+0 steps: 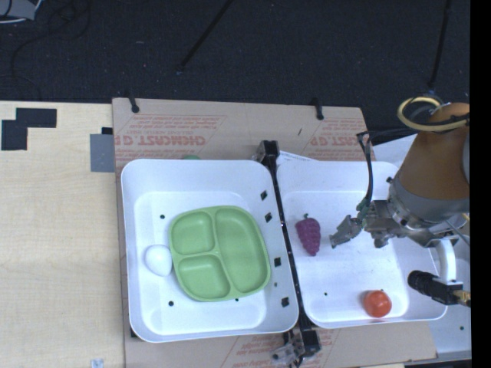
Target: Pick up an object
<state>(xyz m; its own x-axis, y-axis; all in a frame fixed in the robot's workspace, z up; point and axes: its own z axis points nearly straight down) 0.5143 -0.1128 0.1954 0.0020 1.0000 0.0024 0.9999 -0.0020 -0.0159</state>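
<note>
Two bins [146, 205] lie under my camera, and my gripper [349, 231] hangs in the one on its own side. I can't tell whether it is apart or together. Farthest from it, in the other bin, sits the plate [219, 251] with an egg [159, 260] beyond. The grapes [309, 234] lie just ahead of it, likely my target. A tomato [377, 303] sits off to its side, near the bin's front wall.
</note>
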